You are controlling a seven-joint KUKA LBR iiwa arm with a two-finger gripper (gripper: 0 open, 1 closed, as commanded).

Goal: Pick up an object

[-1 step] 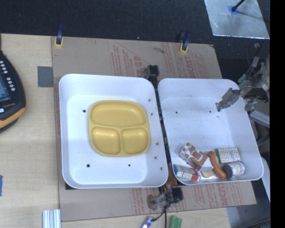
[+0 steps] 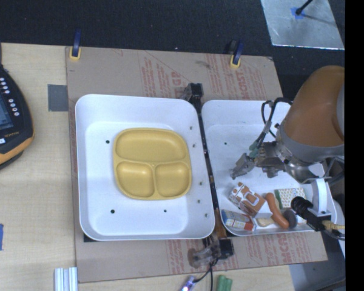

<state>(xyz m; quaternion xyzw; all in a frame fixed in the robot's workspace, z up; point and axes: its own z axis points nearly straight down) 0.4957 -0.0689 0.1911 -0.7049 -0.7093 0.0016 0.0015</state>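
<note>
The gripper (image 2: 241, 167) hangs low over the right bin (image 2: 230, 117) at centre right of the frame, its fingers spread and gripping nothing, seemingly poised for the small packets (image 2: 246, 199) and orange sausage (image 2: 277, 210) heaped at lower right.

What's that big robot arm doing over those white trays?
The robot arm reaches in from the right over the right white bin. Its gripper hangs low above bare bin floor and holds nothing. Just below it is a heap of small things, among them a patterned packet and an orange sausage-shaped toy. The left bin holds a yellow divided plate. Nothing is picked up yet.
</note>
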